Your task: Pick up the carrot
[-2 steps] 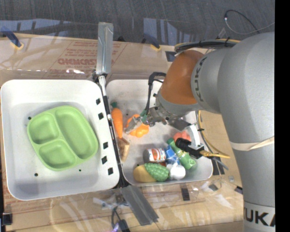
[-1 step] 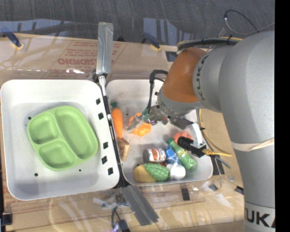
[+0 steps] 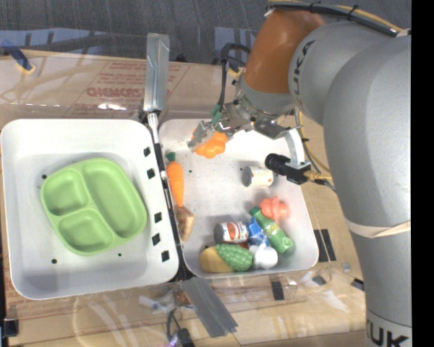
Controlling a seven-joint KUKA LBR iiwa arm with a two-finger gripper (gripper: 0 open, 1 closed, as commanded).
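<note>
— Bins (image 3: pixel 29 139) first: how many on the surface?

— Two white ones, side by side. The left holds one green divided plate (image 3: pixel 94 204) with three compartments. The right bin (image 3: pixel 224 194) holds the rest.

— And the carrot?

— One carrot (image 3: pixel 176 181), lying lengthwise against the right bin's left wall, green tip toward the far end. Just below it sits one brownish item (image 3: pixel 186 224). At the near end there is a huddle — one can (image 3: pixel 233 231), one green bottle (image 3: pixel 273 231), one peach-coloured piece (image 3: pixel 275 208), one yellow piece (image 3: pixel 214 259), one bumpy green piece (image 3: pixel 235 255) and one white ball (image 3: pixel 265 257). One small cream cylinder (image 3: pixel 258 177) lies alone mid-bin.

— The arm?

— It reaches in from the right, orange band high, wrist bent down over the far end of the right bin. The gripper (image 3: pixel 211 136) is closed around one orange toy (image 3: pixel 212 146), well apart from the carrot.
</note>
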